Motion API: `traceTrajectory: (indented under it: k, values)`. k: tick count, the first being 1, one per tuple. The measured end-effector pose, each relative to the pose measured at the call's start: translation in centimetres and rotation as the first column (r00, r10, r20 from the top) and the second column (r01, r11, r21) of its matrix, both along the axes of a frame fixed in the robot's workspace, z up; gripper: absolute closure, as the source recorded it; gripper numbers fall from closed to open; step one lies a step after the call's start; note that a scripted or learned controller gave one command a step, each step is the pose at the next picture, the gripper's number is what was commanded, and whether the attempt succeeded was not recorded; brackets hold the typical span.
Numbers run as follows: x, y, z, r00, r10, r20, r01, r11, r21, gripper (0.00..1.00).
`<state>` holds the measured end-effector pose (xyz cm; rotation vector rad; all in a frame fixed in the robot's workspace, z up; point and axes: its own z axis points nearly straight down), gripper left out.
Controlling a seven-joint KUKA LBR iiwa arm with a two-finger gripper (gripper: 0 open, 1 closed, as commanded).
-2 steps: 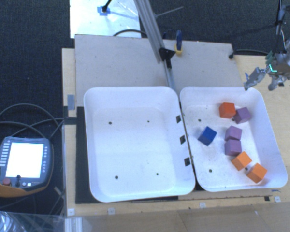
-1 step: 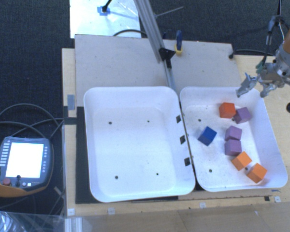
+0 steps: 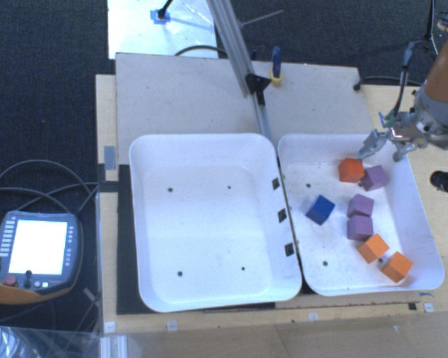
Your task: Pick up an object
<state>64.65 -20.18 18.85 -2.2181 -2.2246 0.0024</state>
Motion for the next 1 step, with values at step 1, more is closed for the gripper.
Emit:
traceTrajectory:
  k: [1]
  values:
    - [-0.64, 0.39, -4.44, 1.0, 0.0, -0.001, 0.0, 1.0, 0.001, 0.0]
